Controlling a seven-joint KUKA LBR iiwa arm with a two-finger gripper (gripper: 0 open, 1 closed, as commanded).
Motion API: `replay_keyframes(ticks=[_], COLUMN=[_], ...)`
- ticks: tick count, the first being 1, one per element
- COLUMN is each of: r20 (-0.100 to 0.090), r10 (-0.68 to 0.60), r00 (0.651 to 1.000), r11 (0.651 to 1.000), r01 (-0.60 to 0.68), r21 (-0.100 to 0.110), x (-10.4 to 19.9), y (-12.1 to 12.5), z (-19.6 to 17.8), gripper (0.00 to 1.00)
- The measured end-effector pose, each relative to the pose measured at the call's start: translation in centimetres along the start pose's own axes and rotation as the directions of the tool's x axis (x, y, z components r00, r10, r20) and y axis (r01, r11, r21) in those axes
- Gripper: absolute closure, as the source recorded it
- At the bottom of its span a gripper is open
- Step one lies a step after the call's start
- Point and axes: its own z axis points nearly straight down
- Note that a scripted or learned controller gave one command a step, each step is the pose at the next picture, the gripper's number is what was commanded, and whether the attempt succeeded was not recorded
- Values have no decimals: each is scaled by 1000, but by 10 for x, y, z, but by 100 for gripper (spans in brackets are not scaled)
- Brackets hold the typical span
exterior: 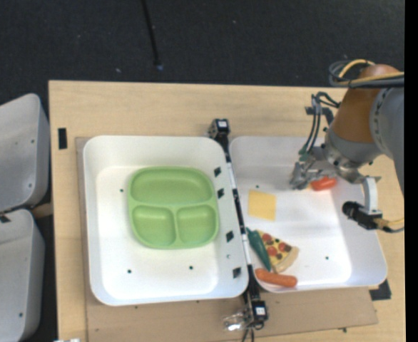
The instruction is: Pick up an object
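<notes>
My gripper point(304, 177) is low in the right bin point(337, 262), at its far right part, with the grey arm and its orange band point(355, 112) rising behind it. A small red-orange piece point(324, 184) lies right beside the gripper on its right, touching or nearly touching it; I cannot tell whether it is gripped. A yellow cheese slice point(262, 205) lies flat to the gripper's left. Near the front left corner lie a pizza slice point(280, 254), a green vegetable piece point(257, 249) and an orange sausage point(277, 280).
A green divided plate point(172, 206) sits in the middle of the left bin point(109, 262). A black cable connector point(359, 214) hangs over the right bin's right side. The divider point(232, 198) between the bins carries black clips.
</notes>
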Motion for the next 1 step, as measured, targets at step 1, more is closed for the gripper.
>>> replay_keyframes(ticks=[1], r20=[0], r10=[-2], r00=[1000], r11=[1000], r01=[2], r21=[-2], x=[-9], y=[9], z=[-53], gripper=[100])
